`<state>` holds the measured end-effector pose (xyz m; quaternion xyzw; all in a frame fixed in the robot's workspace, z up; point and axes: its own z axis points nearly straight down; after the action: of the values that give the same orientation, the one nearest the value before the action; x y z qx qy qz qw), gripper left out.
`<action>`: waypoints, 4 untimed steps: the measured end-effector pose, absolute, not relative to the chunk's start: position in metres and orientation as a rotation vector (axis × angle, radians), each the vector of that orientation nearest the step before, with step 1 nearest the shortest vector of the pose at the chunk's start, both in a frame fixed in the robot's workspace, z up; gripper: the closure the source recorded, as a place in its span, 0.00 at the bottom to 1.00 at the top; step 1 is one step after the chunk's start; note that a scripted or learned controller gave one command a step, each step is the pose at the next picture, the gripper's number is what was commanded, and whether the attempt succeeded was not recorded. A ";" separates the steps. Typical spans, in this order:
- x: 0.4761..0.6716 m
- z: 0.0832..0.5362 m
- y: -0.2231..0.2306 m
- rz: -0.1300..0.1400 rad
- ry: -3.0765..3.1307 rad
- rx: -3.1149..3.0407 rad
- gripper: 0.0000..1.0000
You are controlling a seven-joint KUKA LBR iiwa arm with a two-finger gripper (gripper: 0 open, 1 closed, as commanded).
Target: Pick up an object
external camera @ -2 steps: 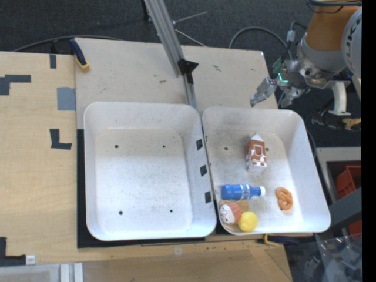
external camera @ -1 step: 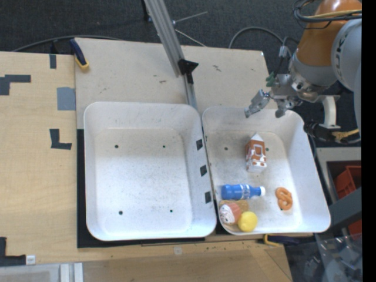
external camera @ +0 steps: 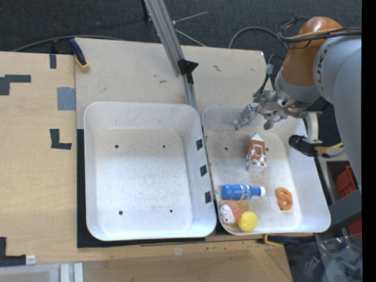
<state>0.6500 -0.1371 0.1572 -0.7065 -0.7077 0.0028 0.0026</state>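
Pale wooden worktop on a dark carpeted floor

The worktop [external camera: 35, 157] is light wood, marked with grey tape patches [external camera: 66, 98] and dark tape strips [external camera: 14, 82]; a paler board [external camera: 129, 69] lies over its far part, with a yellow-tipped clamp [external camera: 79, 54] at its corner. A metal rail [external camera: 167, 37] slants down across the board. Dark speckled carpet [external camera: 88, 7] lies beyond, crossed by black cables [external camera: 247, 34]. Light is even and soft.
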 end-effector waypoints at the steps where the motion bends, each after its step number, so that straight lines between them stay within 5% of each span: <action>1: 0.657 0.099 -0.139 0.009 -2.221 -2.215 0.00; 2: 0.659 0.113 -0.139 0.004 -2.226 -2.217 1.00; 4: 0.654 0.237 -0.140 -0.005 -2.226 -2.224 1.00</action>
<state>0.6543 -0.1397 0.2373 -0.7068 -0.7074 -0.0014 -0.0027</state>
